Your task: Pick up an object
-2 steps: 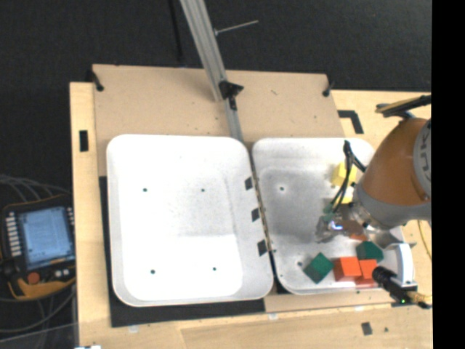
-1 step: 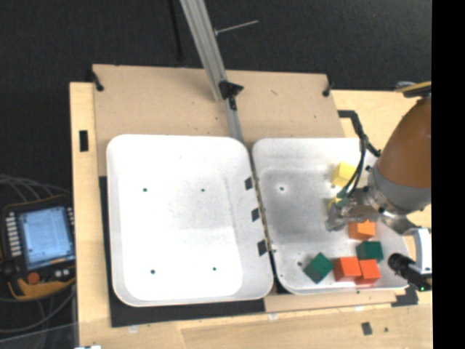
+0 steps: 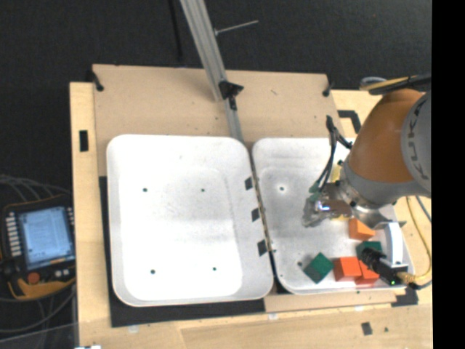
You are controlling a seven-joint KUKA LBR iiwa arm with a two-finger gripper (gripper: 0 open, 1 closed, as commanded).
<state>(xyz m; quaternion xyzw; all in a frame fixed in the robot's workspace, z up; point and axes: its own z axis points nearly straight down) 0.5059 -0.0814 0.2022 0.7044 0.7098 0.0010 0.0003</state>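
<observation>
My gripper [image 3: 320, 211] hangs over the middle of the right bin [image 3: 289, 171], below the grey wrist and its orange band. Nothing shows beneath it but bare bin floor. Several small objects lie in the bin's near right corner. A green block [image 3: 317, 267] sits at the front, with an orange block [image 3: 347, 269] just to its right. Another orange piece [image 3: 361, 230] lies close to the right of the gripper, partly under the arm. A dark green object [image 3: 371, 254] and a red piece [image 3: 368, 275] sit further right.
The left bin [image 3: 178, 217] adjoins the right one along a clipped seam [image 3: 258, 213]. A slanted metal pole [image 3: 207, 42] rises from the bench's back edge. A handheld screen unit [image 3: 42, 240] rests off the bench at the left.
</observation>
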